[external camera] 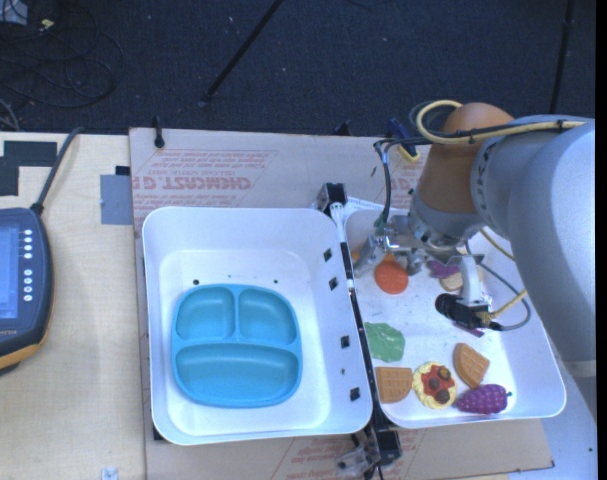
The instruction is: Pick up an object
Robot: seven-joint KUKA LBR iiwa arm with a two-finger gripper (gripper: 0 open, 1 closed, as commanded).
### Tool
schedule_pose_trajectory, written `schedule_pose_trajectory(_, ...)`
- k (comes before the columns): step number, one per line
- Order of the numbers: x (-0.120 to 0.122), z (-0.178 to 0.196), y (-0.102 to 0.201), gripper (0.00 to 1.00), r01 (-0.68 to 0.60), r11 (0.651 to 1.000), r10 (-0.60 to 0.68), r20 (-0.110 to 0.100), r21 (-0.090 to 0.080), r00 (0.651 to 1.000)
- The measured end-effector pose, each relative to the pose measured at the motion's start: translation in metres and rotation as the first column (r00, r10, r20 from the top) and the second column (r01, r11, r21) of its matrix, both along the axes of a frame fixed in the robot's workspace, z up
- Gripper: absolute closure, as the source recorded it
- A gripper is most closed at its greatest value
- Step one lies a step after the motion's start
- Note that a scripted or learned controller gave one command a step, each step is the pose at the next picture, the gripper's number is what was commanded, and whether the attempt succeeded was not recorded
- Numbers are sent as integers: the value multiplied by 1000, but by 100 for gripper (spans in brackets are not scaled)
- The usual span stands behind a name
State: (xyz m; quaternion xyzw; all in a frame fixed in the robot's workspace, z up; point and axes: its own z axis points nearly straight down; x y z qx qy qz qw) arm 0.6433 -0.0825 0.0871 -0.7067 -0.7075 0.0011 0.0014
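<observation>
Five toy foods (436,384) near claw (395,253)

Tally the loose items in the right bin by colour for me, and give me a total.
Orange or tan: 3, the round orange piece, the toast slice and the tan wedge
Green: 1, the leaf
Purple: 1, the grapes
Yellow with red: 1, the small pizza
Total: 6 clearly seen; more bits near the hand are too hidden to count.
</observation>
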Motion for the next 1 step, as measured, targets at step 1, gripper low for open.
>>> schedule_pose_trajectory(1,0,0,-7,0,2,1000,-2,1,-1,1000)
